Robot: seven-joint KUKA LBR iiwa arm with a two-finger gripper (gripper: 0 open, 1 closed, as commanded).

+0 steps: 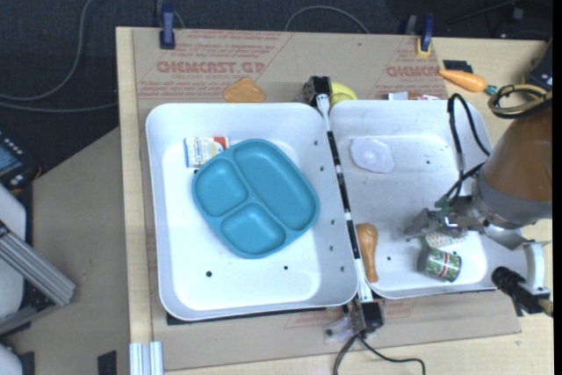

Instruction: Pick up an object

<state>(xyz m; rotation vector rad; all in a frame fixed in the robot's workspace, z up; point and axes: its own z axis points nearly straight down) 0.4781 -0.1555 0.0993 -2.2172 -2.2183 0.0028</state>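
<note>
The arm reaches in from the right, its orange-brown band bulking over the right edge of the right bin, and its wrist bends down and leftward so that the gripper hangs low inside that bin, near its front right part. Whether the claw is apart or together cannot be told; the metal parts there are small and blurred. The left bin holds a blue divided tray lying flat near its middle, with a small white and red packet just beside the tray's far left edge, partly tucked under it. In the right bin a clear plastic lid lies toward the far left, and an orange-tan drumstick-shaped toy lies along the near left wall, by the divide between the bins. A small green can with a red and white label lies on its side near the front wall of the right bin, just on the near side of the gripper and very close to it; contact cannot be made out.
</note>
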